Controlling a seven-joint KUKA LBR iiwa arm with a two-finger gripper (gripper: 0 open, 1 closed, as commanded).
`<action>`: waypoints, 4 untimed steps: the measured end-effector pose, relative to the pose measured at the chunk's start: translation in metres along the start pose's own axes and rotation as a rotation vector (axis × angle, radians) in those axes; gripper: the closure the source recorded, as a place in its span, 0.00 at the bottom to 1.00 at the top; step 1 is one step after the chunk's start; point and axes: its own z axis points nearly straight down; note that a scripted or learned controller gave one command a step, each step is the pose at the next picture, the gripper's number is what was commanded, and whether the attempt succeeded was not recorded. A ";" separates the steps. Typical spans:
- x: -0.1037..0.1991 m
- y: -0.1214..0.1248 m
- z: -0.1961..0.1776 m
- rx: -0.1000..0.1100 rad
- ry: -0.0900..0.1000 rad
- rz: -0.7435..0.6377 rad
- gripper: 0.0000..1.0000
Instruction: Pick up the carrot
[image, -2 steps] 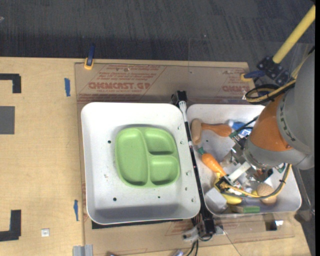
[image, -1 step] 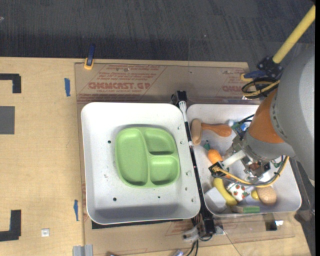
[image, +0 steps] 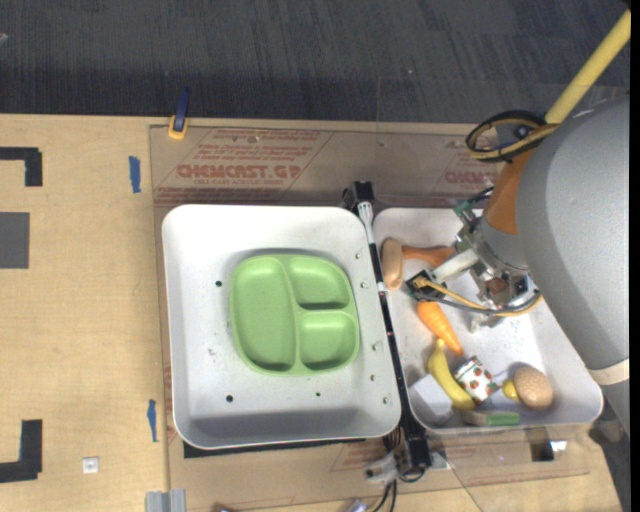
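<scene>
The carrot (image: 437, 322) is a short orange piece lying in the right bin (image: 570, 370), near the bin's left wall, with its tip pointing down to the right. My gripper (image: 489, 289) hangs over the middle of that bin, just right of and slightly above the carrot. Cables and the grey arm (image: 585, 230) cover much of it. Nothing shows between the fingers, and the carrot lies apart from the gripper.
A yellow banana (image: 447, 376), a small white and red block (image: 472, 378), a tan potato-like item (image: 531, 386) and a green piece (image: 492, 420) lie below the carrot. A brown wooden piece (image: 393, 262) rests above it. The left bin (image: 200, 330) holds a green divided plate (image: 295, 312).
</scene>
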 end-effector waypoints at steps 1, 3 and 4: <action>-0.032 -0.018 -0.001 0.001 0.003 0.074 0.00; -0.074 -0.031 -0.011 0.004 -0.002 0.157 1.00; -0.074 -0.031 -0.011 0.005 -0.003 0.158 0.00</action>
